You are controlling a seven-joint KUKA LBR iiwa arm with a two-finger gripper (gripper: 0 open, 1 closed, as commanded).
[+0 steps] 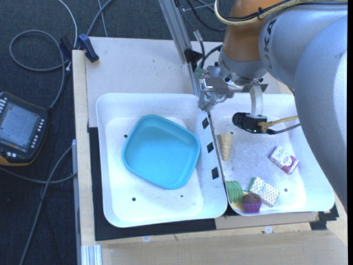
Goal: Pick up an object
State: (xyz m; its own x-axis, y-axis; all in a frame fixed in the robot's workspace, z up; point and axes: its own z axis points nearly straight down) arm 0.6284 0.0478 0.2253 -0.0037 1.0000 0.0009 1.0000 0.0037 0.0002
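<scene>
Glossy, smooth turquoise plastic on the square plate point(161, 150); white, faintly speckled plastic with soft sheen on both bins point(113, 203). Matt, pale, wood-like board for the worktop point(138, 65), lightly scuffed. Smooth satin grey casing on the arm point(314, 48), with a shiny orange band point(251, 24). Bare brushed metal at the hand point(212, 95). Printed, paper-like wrapping on the small pink-and-white packet point(283, 159). Dark, rough, carpet-like floor point(38, 15).

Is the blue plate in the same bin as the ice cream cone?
No, the blue plate lies in the left bin, the ice cream cone in the right bin.
</scene>
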